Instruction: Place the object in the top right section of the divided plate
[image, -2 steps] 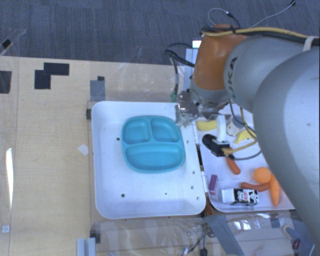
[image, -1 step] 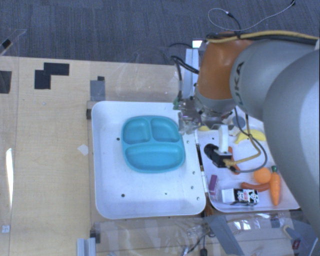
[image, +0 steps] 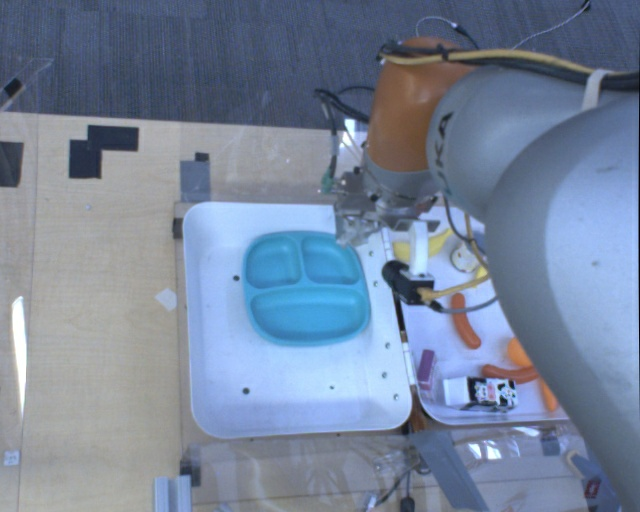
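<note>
A light blue divided plate (image: 305, 312) lies in the left white bin (image: 230, 385), towards its upper right. It has two small sections at the top and one wide section below, all bare. My gripper (image: 353, 231) hangs at the plate's upper right corner, just over the rim of the top right section (image: 331, 262). The grey arm and its orange band cover the gripper from above, so what it carries, if anything, is hidden.
The right bin (image: 432, 410) holds a yellow piece (image: 416, 246), a white round thing (image: 462, 258), an orange sausage shape (image: 466, 327), more orange pieces (image: 518, 372), a purple block (image: 427, 368) and a white printed box (image: 480, 392). The arm covers most of that bin.
</note>
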